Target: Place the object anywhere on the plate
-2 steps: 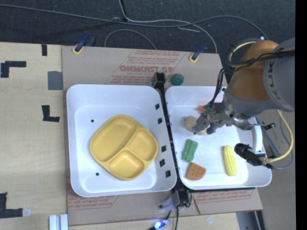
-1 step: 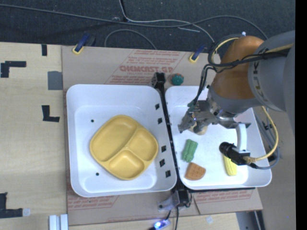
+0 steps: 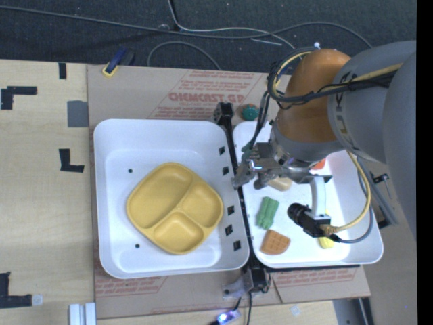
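Arm's hanging low over right bin, gripper sitting just at 12 o'clock of green object, prob. lining up a pick, can't tell its state, while yellow plate is waiting at 9 o'clock in left bin.

Teal ball behind bins, blue marker
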You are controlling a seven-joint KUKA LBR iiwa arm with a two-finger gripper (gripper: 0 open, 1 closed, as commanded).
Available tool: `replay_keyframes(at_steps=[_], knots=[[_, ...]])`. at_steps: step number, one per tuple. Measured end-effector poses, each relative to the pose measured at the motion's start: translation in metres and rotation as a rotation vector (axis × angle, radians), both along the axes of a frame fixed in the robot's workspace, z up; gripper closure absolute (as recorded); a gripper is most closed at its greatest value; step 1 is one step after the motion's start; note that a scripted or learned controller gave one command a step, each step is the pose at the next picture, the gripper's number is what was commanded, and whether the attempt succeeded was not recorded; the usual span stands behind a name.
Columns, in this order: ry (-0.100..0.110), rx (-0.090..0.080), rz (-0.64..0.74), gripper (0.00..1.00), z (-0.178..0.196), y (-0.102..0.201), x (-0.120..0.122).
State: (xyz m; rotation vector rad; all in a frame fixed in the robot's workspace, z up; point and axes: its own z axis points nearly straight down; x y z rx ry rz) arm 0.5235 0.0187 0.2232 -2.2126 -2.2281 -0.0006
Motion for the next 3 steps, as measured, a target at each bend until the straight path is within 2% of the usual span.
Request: replay_keyframes(at_steps=[2, 3], knots=[[0.001, -0.001, -0.001, 1.00, 0.012, 0.106, -0.001], [0.002, -0.002, -0.004, 0.00, 0.011, 0.104, -0.001]])
